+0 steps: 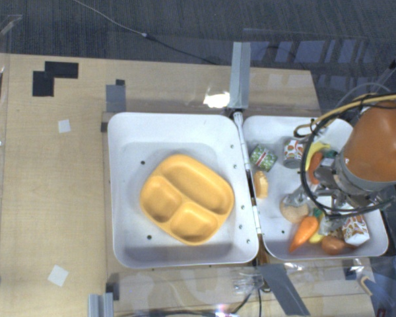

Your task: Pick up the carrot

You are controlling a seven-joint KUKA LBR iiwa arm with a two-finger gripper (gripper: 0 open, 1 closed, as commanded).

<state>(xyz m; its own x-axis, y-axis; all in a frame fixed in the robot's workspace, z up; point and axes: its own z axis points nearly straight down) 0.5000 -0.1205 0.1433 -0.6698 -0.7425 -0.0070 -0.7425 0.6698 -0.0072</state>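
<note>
The carrot point(303, 232) is orange and lies in the right bin point(277, 246) near its front wall, with the thin tip pointing toward the front left. My gripper point(317, 207) hangs directly over the carrot's thick end, below the arm's orange band point(383, 144). The wrist and its cables hide much of the gripper, and I cannot tell whether it touches the carrot.
Crowded around the carrot are a reddish-brown item point(333, 244), a patterned cup point(355, 228), and a beige round piece point(292, 210). Farther back lie a green packet point(263, 157), a small cup point(292, 150) and a yellow piece point(261, 185). A yellow divided plate point(187, 198) sits in the left bin point(125, 177).
</note>
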